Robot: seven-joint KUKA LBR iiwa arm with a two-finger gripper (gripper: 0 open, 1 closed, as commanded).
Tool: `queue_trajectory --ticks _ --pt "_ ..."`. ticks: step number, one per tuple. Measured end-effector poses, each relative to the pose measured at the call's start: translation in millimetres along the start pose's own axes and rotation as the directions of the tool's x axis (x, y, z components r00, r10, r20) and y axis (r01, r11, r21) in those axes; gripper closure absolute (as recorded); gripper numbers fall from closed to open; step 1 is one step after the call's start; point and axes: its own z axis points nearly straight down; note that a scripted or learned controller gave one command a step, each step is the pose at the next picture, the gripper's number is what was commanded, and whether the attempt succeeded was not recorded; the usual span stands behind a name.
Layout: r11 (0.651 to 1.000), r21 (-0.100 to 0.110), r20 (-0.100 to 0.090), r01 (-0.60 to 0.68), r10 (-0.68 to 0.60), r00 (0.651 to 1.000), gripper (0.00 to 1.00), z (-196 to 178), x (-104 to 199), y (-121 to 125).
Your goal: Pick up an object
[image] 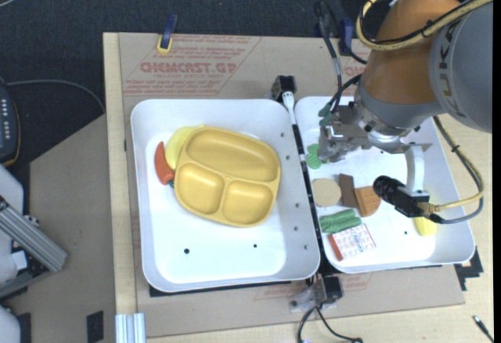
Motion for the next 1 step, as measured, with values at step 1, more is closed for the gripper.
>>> queue_trajectory --ticks 1 --pt "1.000 -0.005 0.001 0.002 -0.002 1.000 1.00 1.4 56.5 7.4"
